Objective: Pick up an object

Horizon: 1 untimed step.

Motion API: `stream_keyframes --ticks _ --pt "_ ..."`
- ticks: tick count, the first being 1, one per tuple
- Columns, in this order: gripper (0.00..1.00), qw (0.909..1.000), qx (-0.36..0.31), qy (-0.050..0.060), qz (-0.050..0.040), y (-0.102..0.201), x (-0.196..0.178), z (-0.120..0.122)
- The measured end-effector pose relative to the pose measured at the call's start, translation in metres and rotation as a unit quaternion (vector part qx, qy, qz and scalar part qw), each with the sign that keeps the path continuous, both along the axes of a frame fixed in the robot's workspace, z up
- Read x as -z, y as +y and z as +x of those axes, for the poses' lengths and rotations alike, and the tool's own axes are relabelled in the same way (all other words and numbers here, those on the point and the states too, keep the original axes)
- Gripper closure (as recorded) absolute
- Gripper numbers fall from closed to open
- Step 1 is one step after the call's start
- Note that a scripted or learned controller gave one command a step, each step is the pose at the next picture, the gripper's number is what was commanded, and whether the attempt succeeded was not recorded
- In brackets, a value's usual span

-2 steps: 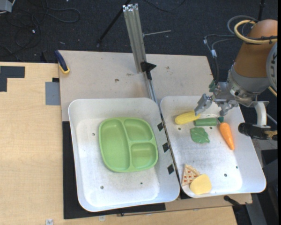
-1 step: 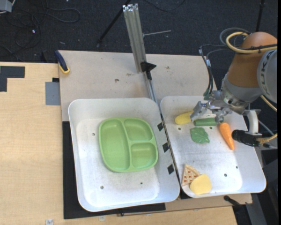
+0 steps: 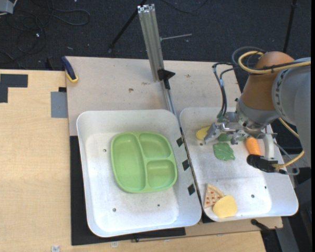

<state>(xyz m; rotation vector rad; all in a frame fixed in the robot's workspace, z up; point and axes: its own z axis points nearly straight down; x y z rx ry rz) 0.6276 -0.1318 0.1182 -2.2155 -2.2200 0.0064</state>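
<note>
The pincer (image 3: 224,132) hangs low over the upper part of the right bin (image 3: 262,196), at the end of the grey arm (image 3: 275,91) that reaches in from the right; whether it is spread or pressed together I cannot tell, since the metal parts blur into one another. Just below it lies a green leaf-shaped piece (image 3: 223,151), and at its left a small yellow piece (image 3: 202,134) sits close against it (touching or not, unclear). An orange piece (image 3: 252,145) lies to the right of the green one. Near the bin's lower edge a waffle-patterned wedge (image 3: 212,195) rests beside a yellow lump (image 3: 224,206), the two touching. The left bin (image 3: 94,193) holds a green divided plate (image 3: 144,161) lying flat near its middle. Both bins sit side by side on the tabletop (image 3: 110,83).
</note>
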Motion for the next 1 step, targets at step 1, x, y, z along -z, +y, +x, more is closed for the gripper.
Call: stream_keyframes --ticks 1 --pt "1.00 1.0000 0.001 -0.001 -0.0002 -0.0012 -0.0134 0.0004"
